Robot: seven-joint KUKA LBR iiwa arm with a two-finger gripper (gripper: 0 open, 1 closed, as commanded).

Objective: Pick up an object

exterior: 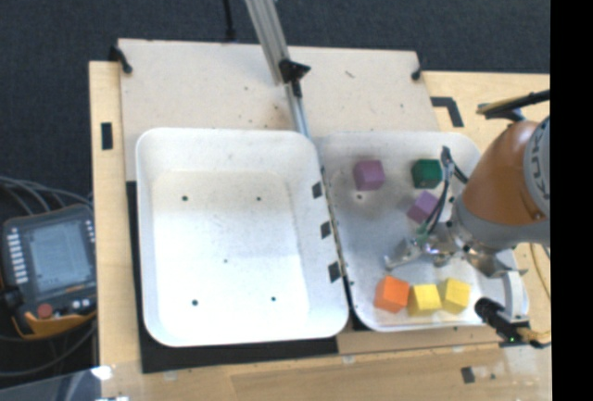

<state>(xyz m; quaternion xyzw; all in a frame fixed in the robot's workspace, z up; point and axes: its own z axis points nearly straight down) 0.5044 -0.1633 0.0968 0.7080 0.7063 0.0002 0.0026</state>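
Dark grey carpet surrounds a pale wooden worktop (107, 205) with a beige speckled board (204, 84) laid over its rear half. Slanted aluminium extrusion post (259, 6) rises from the board's middle, black bracket at its foot.

Two shallow white plastic bins with rounded corners sit side by side, touching along the centre. Left white bin (148, 232): matte floor, faint dark speckling, a few small dark dots. Right white bin (371, 320) carries the blocks, all small, matte, cube-like:
- purple block (369, 174) near the rear, left of centre
- dark green block (426, 172) just right of it, apart
- smaller purple block (423, 206) below the green one, tilted
- orange block (392, 294), yellow block (425, 298) and second yellow block (456, 294) in a row along the front edge, close together

Grey arm with glossy orange band (505, 181) comes in from the right, over the right bin's right side. Metal hand (428, 248) sits low between the small purple block and the yellow pair, thin cables running up along it. Can't tell how far the hand is open; nothing is visibly held in it.

Grey teach pendant (51, 260) with a screen lies off the worktop's left edge, with black cables behind it.
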